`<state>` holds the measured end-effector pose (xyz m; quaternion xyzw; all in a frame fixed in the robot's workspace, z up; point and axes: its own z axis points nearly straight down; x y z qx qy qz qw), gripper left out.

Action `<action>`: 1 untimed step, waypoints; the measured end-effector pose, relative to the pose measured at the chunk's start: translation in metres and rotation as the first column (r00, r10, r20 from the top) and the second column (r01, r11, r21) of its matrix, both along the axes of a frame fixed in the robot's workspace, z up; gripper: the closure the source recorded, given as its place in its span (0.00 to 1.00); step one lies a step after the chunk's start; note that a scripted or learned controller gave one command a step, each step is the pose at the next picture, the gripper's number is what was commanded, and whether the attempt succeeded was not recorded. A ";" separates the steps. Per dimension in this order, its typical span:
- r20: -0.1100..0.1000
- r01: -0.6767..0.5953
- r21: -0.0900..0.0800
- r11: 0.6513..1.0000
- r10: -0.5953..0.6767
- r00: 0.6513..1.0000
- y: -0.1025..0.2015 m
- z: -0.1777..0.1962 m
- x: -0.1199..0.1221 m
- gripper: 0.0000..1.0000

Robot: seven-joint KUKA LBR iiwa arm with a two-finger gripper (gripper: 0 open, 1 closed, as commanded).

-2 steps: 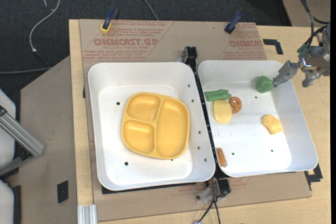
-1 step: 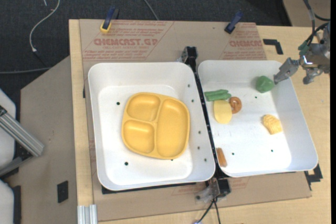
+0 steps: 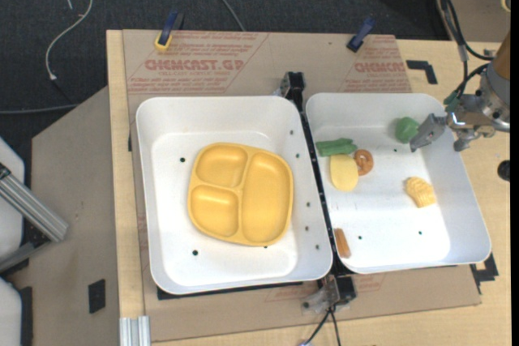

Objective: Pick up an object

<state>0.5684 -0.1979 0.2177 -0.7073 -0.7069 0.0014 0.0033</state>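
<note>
Overhead, the end effector [image 3: 443, 136] reaches in from the right and hangs over the upper right part of the right bin [image 3: 454, 243], its two grey fingers spread apart with nothing between them. Just to its left lies a green block [image 3: 406, 127], near the fingertips, though contact cannot be judged. Further left in that bin, a green elongated piece [image 3: 335, 147] lies by the bin's left wall, a pale yellow piece [image 3: 343, 173] sits just below it, and a small orange round piece [image 3: 364, 161] touches the yellow one's right side. A yellow ridged piece [image 3: 420, 190] lies apart, towards the middle, and a small orange stick [image 3: 342, 242] rests at the lower left wall. The left bin [image 3: 162, 134] holds a yellow divided plate [image 3: 241, 193].
</note>
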 end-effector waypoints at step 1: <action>0.001 -0.002 0.000 1.000 0.002 1.000 0.001 -0.045 0.007 0.00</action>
